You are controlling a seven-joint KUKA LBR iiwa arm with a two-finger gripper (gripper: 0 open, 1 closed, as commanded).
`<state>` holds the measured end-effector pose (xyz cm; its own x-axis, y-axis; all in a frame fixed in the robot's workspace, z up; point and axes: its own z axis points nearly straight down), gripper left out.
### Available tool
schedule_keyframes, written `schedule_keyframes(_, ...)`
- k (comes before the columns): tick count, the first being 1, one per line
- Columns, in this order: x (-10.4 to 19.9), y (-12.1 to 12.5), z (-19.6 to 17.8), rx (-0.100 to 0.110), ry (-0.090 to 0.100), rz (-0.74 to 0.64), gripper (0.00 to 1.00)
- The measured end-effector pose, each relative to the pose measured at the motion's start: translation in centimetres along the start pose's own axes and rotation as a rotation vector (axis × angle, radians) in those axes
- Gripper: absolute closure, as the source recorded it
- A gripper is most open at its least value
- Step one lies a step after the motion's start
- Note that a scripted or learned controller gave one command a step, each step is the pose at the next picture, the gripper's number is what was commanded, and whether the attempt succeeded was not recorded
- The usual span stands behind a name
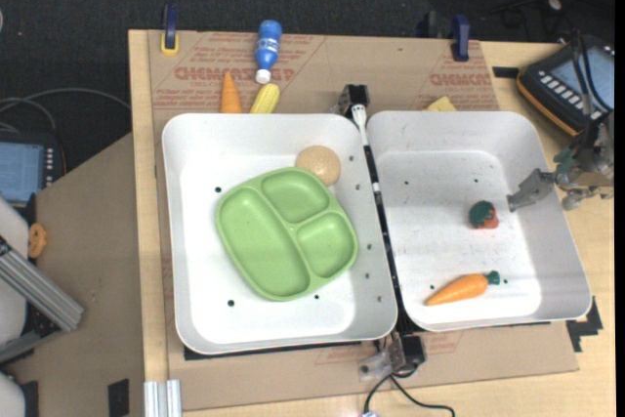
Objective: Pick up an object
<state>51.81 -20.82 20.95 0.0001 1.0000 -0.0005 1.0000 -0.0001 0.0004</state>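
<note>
In the right bin [547, 298] an orange toy carrot [461, 287] with a green top lies near the front wall. A small red and green object [482, 215], perhaps a strawberry, sits near the bin's middle. My gripper [532, 188] reaches in over the right bin's right wall, just to the right of that small object and a little apart from it. Nothing shows in its grasp. The left bin [195, 308] holds a green divided plate [286, 231] and a tan round bun [319, 163] touching the plate's far edge.
On the cardboard behind the bins lie a blue and white bottle [267, 49], an orange cone-like toy [229, 96], a yellow corn piece [265, 98] and a yellow scrap [441, 104]. Blue clamps [170, 30] hold the board. A pendant device [571, 90] rests at the right.
</note>
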Motion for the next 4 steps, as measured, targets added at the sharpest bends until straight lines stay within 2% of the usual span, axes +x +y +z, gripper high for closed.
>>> schedule_keyframes(1, -0.4, 4.2, 13.0, 0.001, 0.007, -0.004, 0.00)
schedule_keyframes(2, -1.2, -1.8, 12.5, 0.004, 0.011, -0.003, 0.00)
schedule_keyframes(3, 5.4, -4.0, 12.5, 0.005, 0.006, -0.005, 0.00)
schedule_keyframes(4, 4.9, -3.9, 11.5, -0.001, 0.000, 0.001, 1.00)
